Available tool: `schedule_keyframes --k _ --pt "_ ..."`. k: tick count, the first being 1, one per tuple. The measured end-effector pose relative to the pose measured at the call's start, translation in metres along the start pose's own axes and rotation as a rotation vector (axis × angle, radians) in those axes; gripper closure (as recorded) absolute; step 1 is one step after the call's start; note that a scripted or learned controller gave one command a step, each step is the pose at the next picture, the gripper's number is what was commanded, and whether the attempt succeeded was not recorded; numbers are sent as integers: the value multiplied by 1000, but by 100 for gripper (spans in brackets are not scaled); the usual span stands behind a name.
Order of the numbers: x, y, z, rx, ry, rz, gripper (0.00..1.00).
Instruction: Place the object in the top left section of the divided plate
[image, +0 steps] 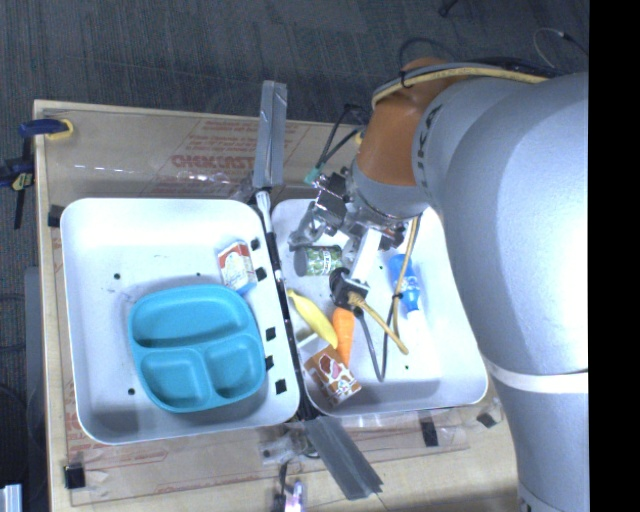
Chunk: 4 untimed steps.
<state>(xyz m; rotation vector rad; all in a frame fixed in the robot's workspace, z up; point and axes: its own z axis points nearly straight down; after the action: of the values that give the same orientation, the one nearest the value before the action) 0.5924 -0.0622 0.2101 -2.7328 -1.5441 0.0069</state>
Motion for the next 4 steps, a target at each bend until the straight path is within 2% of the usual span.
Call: schedule_keyframes --k 1,2,3,4 --pt "22 -87 21 4 -3 72 100" --pt "11 -141 21 2 -1 -658 100" --pt "11 -141 21 1 -1 -657 0" --pt "18 -141 -74 -2 -1 -629 0"
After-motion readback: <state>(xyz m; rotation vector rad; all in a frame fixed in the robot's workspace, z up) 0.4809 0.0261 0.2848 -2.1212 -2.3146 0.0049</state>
